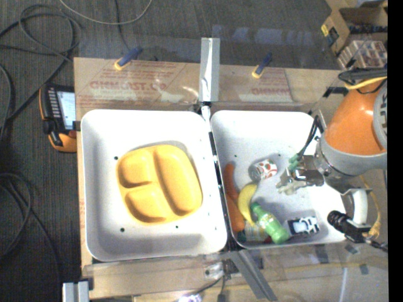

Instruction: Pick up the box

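Your box (304, 226), a small dark carton with white markings, lies near the right bin's (264, 121) front edge, just beside the green bottle (269, 224), and your gripper (296, 176) hovers toward that bin's right edge, behind the box and apart from it. From this view you cannot tell how the hand is set, so treat this as the approach step. Next you would need to bring the gripper toward the front edge and down over the box, keeping off the bottle and the small can (264, 168).

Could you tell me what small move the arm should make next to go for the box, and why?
Probably shift the hand toward the near edge of the right bin and lower it. The small dark box lies there beside the green bottle, while the hand sits farther back, next to the can.
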Controlling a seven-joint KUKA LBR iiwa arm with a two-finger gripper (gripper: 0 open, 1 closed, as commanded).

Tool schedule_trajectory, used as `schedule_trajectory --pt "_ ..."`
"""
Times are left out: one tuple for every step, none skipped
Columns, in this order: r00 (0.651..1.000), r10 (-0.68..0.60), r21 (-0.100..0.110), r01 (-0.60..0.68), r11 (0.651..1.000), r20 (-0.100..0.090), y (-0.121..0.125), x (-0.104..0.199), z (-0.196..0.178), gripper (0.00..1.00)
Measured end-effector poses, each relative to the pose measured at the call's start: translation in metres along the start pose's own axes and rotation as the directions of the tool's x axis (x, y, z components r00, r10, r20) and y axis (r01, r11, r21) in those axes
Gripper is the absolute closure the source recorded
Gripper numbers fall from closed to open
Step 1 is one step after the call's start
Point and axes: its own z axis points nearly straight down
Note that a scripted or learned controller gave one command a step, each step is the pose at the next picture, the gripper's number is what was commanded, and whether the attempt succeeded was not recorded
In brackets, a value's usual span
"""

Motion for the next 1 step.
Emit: schedule_trajectory --pt "1.0 0.0 0.0 0.0 1.0 0.0 0.0 0.0 0.0 0.0"
